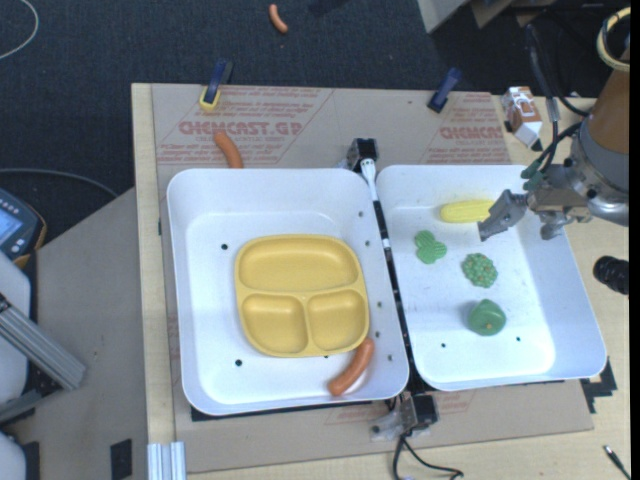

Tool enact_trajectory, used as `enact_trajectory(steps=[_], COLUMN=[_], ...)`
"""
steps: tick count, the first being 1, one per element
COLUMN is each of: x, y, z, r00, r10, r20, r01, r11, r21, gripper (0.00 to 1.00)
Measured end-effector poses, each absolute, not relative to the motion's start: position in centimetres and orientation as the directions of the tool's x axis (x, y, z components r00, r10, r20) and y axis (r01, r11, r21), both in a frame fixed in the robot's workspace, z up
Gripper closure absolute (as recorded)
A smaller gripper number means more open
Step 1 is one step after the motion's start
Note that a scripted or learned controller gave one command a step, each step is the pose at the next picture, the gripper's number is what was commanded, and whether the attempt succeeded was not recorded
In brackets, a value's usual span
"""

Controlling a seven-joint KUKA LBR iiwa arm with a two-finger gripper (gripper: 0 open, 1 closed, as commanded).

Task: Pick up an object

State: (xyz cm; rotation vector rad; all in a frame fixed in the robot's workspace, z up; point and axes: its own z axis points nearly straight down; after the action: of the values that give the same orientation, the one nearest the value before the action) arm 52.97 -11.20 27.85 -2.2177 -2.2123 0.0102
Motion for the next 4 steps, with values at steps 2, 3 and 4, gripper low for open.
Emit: enact_trajectory(steps=[2, 3, 4], x=[52.2, 52.8, 52.5], y=[-11.2, -11.0, -9.9], z=[22.6, 16.6, 11.1], r00=[0.001, 0.001, 0.001], r10=[1.0, 1.0, 1.0], r20=[0.002, 0.002, 0.003], r01=[1.0, 1.0, 1.0], r11=[-0.001, -0.001, -0.001], r21=[-0.008, -0.007, -0.008], gripper=[0.0, 0.0, 0.0])
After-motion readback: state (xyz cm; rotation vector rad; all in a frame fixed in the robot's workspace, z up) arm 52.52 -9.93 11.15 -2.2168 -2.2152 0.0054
